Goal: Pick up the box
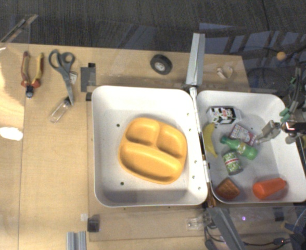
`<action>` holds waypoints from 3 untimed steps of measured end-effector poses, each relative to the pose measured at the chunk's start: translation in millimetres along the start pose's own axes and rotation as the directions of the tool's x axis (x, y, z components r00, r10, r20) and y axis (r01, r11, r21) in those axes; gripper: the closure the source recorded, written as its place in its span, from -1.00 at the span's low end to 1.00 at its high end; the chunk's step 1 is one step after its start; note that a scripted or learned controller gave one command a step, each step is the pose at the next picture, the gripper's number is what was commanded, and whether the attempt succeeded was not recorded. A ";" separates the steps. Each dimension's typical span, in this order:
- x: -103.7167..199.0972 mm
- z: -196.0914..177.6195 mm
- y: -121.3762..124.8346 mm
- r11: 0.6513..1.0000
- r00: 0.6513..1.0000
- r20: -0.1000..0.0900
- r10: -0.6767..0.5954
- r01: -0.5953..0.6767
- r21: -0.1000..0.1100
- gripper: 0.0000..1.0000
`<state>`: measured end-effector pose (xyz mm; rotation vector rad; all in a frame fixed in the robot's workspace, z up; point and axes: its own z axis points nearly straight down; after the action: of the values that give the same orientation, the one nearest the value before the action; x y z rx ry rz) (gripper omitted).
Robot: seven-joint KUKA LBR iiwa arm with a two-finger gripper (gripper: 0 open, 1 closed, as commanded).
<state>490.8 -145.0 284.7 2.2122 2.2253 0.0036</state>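
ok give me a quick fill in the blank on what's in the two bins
1. The left bin holds one big moulded insert coloured ____.
2. In the right bin, the banana lies along the wall nearest the ____ bin.
3. The green bottle lies on its ____.
4. The carrot is coloured ____.

Missing words: yellow; left; side; orange

1 fixed camera looks down aslant on both white bins (142, 95).

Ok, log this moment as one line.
claw: over right bin, near pink box | box: lying in bin, not lifted | grip: unclear
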 end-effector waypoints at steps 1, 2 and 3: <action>-10.7 55.0 57.7 1.000 1.000 0.000 0.019 -0.019 0.001 -1.00; -40.6 182.9 93.8 0.998 0.998 0.003 0.069 -0.069 -0.016 -1.00; -40.5 170.0 96.7 0.997 0.998 0.005 0.067 -0.067 -0.025 1.00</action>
<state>588.6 -185.1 115.2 2.2696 2.1355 0.0248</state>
